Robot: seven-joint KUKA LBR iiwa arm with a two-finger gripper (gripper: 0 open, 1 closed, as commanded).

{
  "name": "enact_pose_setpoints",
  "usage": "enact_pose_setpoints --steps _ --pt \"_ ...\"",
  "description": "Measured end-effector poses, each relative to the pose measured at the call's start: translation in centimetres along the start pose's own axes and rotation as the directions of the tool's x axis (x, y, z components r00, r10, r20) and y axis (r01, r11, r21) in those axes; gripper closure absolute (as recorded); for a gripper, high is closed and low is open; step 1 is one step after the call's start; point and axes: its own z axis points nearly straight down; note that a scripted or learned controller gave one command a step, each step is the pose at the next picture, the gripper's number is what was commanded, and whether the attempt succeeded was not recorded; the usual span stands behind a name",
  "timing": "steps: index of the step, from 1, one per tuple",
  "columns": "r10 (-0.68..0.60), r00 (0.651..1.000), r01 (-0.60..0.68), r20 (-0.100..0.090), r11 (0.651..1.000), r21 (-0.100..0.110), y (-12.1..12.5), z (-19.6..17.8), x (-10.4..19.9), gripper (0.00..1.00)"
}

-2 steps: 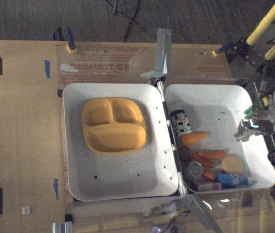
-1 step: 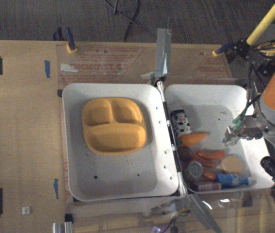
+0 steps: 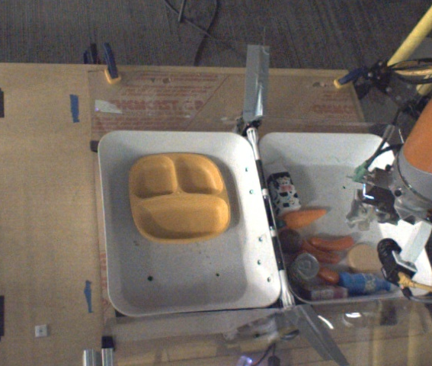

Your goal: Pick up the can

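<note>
A small grey metal can (image 3: 305, 267) stands upright near the front of the right bin (image 3: 318, 155), its round top facing up. A black-and-white patterned can-like container (image 3: 283, 191) lies against that bin's left wall. My gripper (image 3: 363, 210) hangs over the right half of the same bin, right of the orange carrot (image 3: 305, 218) and well apart from both containers. Nothing shows in its grasp.
Around the grey can lie red sausages (image 3: 330, 244), a tan round piece (image 3: 364, 258) and a blue bottle (image 3: 364, 283). The left bin (image 3: 116, 227) holds a yellow divided plate (image 3: 179, 197). A black cable end (image 3: 389, 254) hangs below the wrist.
</note>
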Motion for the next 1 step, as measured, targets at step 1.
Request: enact_pose_setpoints --steps 1 --pt "0.040 0.999 -0.040 0.000 0.999 0.001 -0.66 -5.74 1.88 1.00"
